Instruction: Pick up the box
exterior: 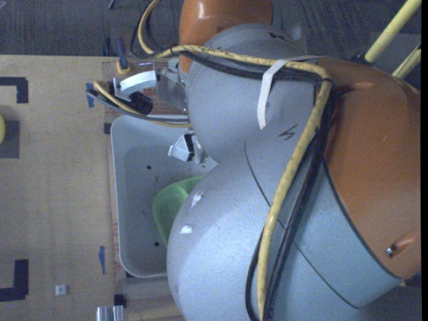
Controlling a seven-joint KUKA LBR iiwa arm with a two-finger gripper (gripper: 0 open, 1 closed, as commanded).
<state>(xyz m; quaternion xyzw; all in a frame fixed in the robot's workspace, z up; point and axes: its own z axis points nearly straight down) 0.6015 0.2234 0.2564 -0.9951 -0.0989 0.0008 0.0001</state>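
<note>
The grey and orange arm [287,179] looms close to the camera and covers most of the bench. Behind it lies a white bin [130,179], of which the left part shows. A pale green, rounded object [170,206] rests in that bin, its right side hidden by the arm. The wrist end, with a white ring and yellow and black cables [137,89], sits over the bin's top edge. A small silver and black part, likely the gripper [190,148], pokes out from under the arm above the bin floor. Much of the bin's inside is hidden.
The wooden bench top [53,179] spreads left of the bin, with black corner marks [17,89] and blue tape pieces [101,259]. A yellow item [2,130] shows at the far left edge. Dark floor lies beyond the bench at the top.
</note>
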